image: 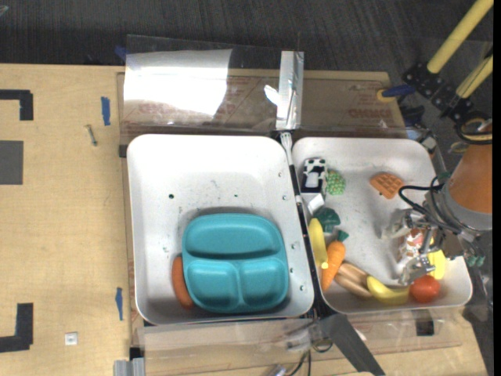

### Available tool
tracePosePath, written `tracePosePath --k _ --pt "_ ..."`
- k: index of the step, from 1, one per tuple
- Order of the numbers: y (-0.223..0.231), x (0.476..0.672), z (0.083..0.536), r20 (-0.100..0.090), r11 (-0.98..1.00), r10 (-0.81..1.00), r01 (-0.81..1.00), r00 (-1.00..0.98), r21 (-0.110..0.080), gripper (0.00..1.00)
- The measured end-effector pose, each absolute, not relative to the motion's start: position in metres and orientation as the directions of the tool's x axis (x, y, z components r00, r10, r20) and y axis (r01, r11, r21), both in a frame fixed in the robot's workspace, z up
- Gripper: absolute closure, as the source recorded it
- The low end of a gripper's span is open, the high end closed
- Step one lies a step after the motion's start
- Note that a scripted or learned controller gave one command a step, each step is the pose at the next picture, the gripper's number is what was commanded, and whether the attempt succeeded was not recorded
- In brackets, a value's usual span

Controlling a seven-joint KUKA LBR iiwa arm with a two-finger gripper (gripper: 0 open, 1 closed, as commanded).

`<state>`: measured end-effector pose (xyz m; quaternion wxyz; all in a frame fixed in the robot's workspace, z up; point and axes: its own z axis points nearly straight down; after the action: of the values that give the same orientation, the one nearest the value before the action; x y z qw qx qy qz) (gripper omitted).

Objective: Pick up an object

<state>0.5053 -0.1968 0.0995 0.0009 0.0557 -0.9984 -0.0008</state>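
My gripper point(412, 249) hangs low over the right part of the right bin point(368, 151), under the arm's orange band point(479, 180). Just below it lie a red tomato point(425, 288) and a yellow banana point(388, 291). A small yellow piece point(437, 265) sits at its right side. An orange waffle point(386, 184) lies up and to the left of it. Along the bin's left wall are a black-and-white cow toy point(314, 174), a green ball point(335, 182), a dark green piece point(327, 218), a yellow corn-like piece point(317, 241), a carrot point(333, 261) and a tan stick point(352, 279).
The left bin point(207, 163) holds a teal divided tray point(233, 261) with an orange object point(180, 282) partly under its left edge. A clear plastic sheet point(203, 88) lies behind the bins. Yellow struts point(462, 30) stand at the upper right.
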Motion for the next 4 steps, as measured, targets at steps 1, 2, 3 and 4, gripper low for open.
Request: tracePosePath --k 1,2,3,4 --pt "-0.197 0.494 0.089 -0.014 1.000 0.012 0.012 -1.000 -0.003 0.00" --pt "-0.177 0.486 0.090 -0.020 0.987 0.162 0.162 -0.987 -0.002 0.00" --pt "-0.209 0.483 0.088 -0.011 1.000 -0.012 -0.012 -1.000 0.000 0.00" --pt "-0.208 0.486 0.100 -0.020 1.000 -0.014 -0.014 -1.000 -0.003 1.00"
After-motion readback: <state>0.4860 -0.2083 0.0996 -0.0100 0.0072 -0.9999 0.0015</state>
